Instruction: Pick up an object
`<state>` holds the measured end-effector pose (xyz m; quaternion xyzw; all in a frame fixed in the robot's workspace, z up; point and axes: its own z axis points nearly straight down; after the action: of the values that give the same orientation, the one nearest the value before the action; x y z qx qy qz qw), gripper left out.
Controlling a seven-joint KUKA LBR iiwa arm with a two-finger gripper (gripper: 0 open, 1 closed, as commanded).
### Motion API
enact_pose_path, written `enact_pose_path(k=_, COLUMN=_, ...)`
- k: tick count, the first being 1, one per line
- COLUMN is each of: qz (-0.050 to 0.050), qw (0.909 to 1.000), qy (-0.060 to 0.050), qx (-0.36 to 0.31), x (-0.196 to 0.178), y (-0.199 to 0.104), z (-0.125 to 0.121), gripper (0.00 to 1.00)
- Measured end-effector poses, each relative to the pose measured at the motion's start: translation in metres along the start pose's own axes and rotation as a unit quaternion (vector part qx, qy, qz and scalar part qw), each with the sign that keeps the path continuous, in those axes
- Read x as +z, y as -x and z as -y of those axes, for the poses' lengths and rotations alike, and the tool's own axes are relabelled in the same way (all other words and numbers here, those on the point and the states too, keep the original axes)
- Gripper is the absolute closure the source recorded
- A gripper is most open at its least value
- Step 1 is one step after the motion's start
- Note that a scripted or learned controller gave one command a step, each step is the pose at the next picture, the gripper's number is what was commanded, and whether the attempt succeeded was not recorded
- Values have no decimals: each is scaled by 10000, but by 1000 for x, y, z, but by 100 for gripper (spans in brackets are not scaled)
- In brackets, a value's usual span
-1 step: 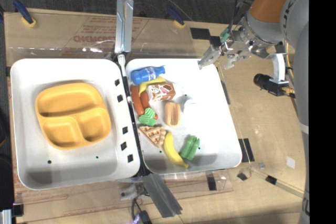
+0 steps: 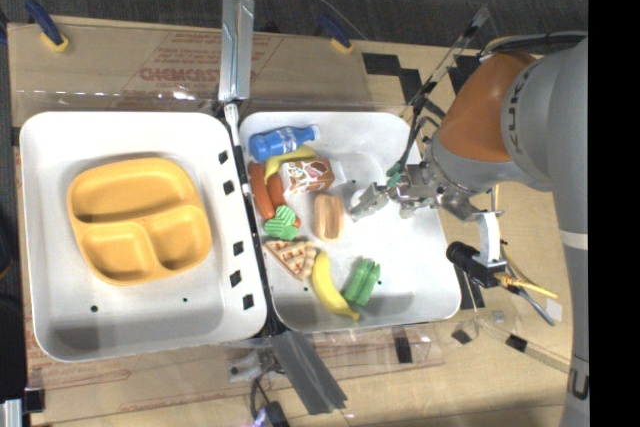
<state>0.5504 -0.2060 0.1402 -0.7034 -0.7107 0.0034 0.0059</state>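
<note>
Grey arm with orange band reaching in from the right over the right-hand shallow white bin. Metal two-finger gripper low over the bin's middle, just right of the toy hot dog in a tan bun. Jaws apparently spread a little, nothing seen between them; exact state hard to tell from this slant.

Clustered along the right bin's left side: blue plastic bottle with a white cap at the top, small brown and white snack packet below it, reddish sausage-shaped toy beside the divider, green leafy toy under that, waffle-patterned orange wedge lower still. Yellow toy banana curving toward the bin's lower edge, touching the green ridged toy vegetable on its right. All of these lying on the bin floor, none lifted.

In the left-hand white bin: yellow-orange plastic tray with three compartments, lying flat.

Both bins side by side on a cardboard-covered worktop, blue clamps at its far edge.
</note>
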Motion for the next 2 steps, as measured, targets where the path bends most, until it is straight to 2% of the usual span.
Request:
enact_pose_path(k=1, qz=0, qw=9998, qy=44, qx=195, x=39, y=-92, z=-37, gripper=0)
enact_pose_path(k=2, qz=43, qw=9890, qy=60, qx=-1477, x=46, y=-111, z=-75, gripper=0)
